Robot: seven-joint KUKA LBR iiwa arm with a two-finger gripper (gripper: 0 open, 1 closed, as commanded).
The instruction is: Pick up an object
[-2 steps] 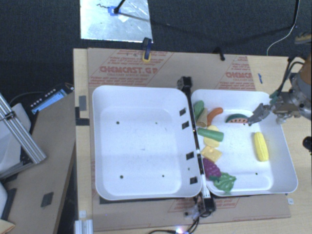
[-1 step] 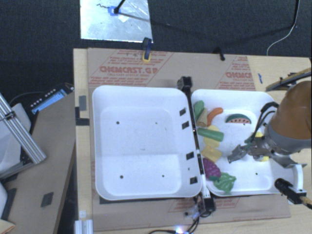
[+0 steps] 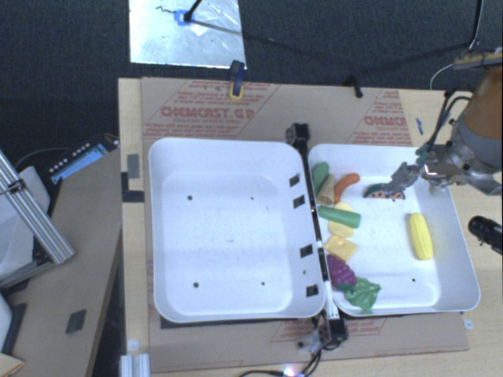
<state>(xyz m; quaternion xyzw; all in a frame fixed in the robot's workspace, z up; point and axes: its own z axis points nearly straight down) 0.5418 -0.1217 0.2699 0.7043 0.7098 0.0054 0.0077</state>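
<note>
The jaws were seen low over the far part of the right bin (image 3: 464,285), but their spread could not be judged, since the gripper (image 3: 402,177) was blurred and small. The arm (image 3: 481,136) was brought in from the right edge, its grey wrist tilted down and leftward towards the bin floor. A red slice-shaped toy with a green rim (image 3: 384,192) was found just left of and slightly nearer than the jaws, touching or almost touching them; whether it was gripped could not be told. A yellow corn cob (image 3: 421,236) was laid nearer the camera than the jaws, apart from them. Further left of the jaws an orange piece (image 3: 346,185) and a green cylinder (image 3: 340,216) were placed, with a purple cluster (image 3: 340,272) well nearer and leftward. The left bin (image 3: 169,210) was set far left of the jaws
</note>
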